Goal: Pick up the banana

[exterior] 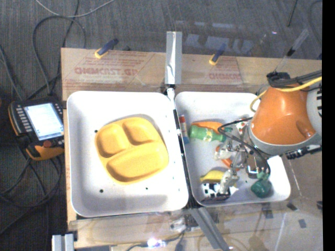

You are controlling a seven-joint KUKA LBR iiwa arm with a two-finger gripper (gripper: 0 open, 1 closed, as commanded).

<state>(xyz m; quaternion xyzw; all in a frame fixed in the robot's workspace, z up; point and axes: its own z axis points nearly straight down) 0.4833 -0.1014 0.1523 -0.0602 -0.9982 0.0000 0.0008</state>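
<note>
From above, the banana (212, 175) lay in the right bin (209, 101), near that bin's front edge. It showed as a short yellow piece, partly covered by the clear, glinting parts of the gripper (236, 161). The banana sat just below and to the left of the gripper, close beside it; whether the two touched could not be told. Nothing yellow could be seen caught in the gripper, so no hold on the banana showed.

How wide the gripper stood could not be told: its tip was a tangle of clear plastic, wires and bright spots, and the orange band (280, 116) of the arm hid the part behind it. What, if anything, it touched was just as unclear.

A black-and-white toy (213, 191) lay just in front of the banana, below and left of the gripper. A green bottle (205, 134) lay up and to the left of the gripper, near it, with an orange piece (208, 124) along its far side. A dark green lump (261, 186) rested below and to the right of the gripper, near the bin's front right corner.

Well off to the gripper's left, the left bin (78, 156) held a yellow divided tray (132, 149). Farther left still, off the bench, a handheld screen (37, 120) glowed.
</note>
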